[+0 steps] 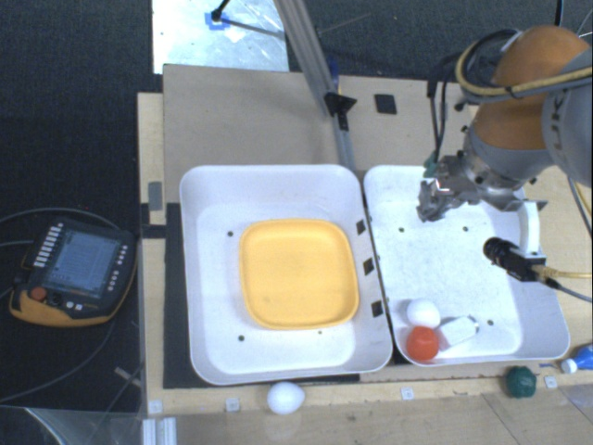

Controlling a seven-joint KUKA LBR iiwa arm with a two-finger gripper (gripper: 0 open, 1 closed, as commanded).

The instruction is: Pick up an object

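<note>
Three small things, a white ball [422, 311], a red ball [423, 343] and a white piece [459, 329], huddle at the right bin's [463, 248] near edge, toward six o'clock from the tool [433, 202], whose grip I cannot make out.

Directly below the gripper [432, 204] the floor of the right bin [445, 258] lies bare, open to a descent. Toward the near edge from it, a white ball [422, 312], a red ball [423, 343] and a small white object [459, 330] crowd the bin's corner, touching one another. Left of the gripper, across the bins' shared wall, a yellow plate [299, 273] fills the middle of the left bin [208, 276], leaving bare margins around it.
</note>
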